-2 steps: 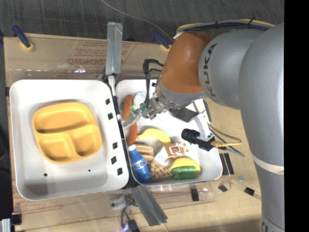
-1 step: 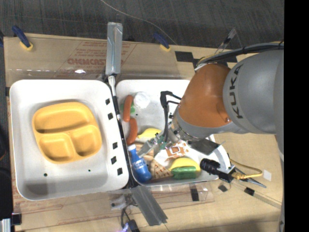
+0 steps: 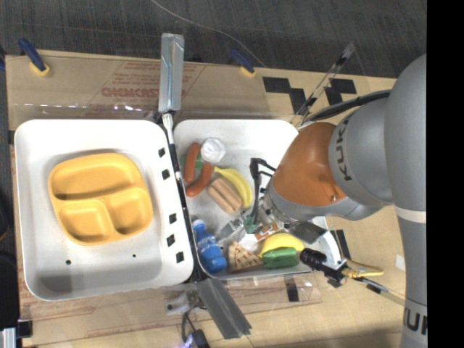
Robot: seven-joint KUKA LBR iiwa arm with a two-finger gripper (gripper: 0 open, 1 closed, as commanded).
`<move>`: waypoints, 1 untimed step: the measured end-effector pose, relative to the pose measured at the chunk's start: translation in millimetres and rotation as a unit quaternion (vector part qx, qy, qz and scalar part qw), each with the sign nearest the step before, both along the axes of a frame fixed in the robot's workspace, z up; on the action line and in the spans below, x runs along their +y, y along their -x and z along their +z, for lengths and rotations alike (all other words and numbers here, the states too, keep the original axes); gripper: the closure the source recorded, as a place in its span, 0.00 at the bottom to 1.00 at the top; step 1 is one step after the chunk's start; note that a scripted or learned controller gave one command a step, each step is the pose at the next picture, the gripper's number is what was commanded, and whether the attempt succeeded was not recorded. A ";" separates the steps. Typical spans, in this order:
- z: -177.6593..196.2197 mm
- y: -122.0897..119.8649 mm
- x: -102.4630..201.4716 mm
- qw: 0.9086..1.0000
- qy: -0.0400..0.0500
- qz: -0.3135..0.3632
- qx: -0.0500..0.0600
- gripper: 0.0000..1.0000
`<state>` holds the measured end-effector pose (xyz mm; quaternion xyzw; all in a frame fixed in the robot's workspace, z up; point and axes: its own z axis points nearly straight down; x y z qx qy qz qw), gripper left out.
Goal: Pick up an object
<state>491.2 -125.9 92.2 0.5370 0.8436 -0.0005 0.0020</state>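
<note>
The right bin [image 3: 239, 130] holds several toy foods. A red sausage [image 3: 193, 165] lies at its left, with a yellow banana [image 3: 237, 181] and a tan hot dog bun [image 3: 225, 194] beside it. A clear cup [image 3: 212, 149] lies near the back. At the front are a blue bottle [image 3: 206, 246], a waffle piece [image 3: 243, 257] and a yellow-and-green item [image 3: 280, 251]. My gripper [image 3: 247, 225] hangs low in the bin under the orange wrist [image 3: 308, 172], just in front of the bun and above the waffle. The wrist hides much of it.
The left bin [image 3: 36, 267] holds a yellow divided tray [image 3: 100, 196]. A metal divider with black clips [image 3: 171, 194] separates the two bins. The grey arm [image 3: 384, 158] covers the right bin's right side. A metal bar [image 3: 171, 71] stands behind the bins.
</note>
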 end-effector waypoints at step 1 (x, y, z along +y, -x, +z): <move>8.8 -37.3 19.2 0.999 -0.002 0.042 0.002 0.00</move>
